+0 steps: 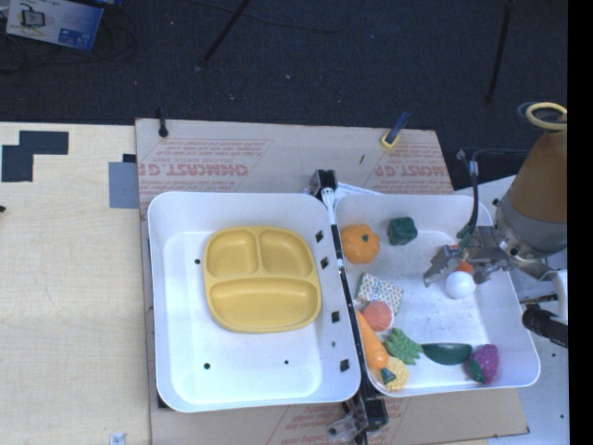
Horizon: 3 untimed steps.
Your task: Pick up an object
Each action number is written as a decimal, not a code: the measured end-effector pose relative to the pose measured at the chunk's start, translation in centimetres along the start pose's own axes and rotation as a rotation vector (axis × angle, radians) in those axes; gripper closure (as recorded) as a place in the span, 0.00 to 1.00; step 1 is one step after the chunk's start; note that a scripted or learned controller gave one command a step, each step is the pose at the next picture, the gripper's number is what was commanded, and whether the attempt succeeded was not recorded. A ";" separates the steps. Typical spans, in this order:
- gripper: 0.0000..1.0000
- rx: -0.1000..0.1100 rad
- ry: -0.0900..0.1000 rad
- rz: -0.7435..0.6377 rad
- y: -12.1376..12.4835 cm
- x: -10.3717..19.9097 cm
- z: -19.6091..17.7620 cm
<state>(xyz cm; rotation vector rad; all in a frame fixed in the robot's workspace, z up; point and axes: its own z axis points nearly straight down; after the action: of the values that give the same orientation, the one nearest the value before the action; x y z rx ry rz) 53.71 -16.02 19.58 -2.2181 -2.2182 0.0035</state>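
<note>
A white ball (460,285) lies in the right bin (519,364), directly beneath the hand (456,269), whose fingers are too blurred to tell open from closed. The arm (542,193) is cut off at the right. A yellow divided plate (262,279) occupies the left bin (176,341).

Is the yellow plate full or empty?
Empty. The yellow plate lies flat in the left bin, and all three of its compartments show bare yellow. The toy food sits in the right bin.
</note>
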 end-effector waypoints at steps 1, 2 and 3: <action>0.00 -0.001 0.000 0.000 8.1 -0.4 4.7; 0.00 -0.003 -0.002 -0.004 10.7 -1.8 10.8; 0.00 -0.002 -0.001 0.000 5.5 -5.4 10.8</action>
<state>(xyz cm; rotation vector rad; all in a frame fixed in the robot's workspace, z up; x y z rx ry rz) 59.16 -21.41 8.73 -2.2196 -2.2194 0.0030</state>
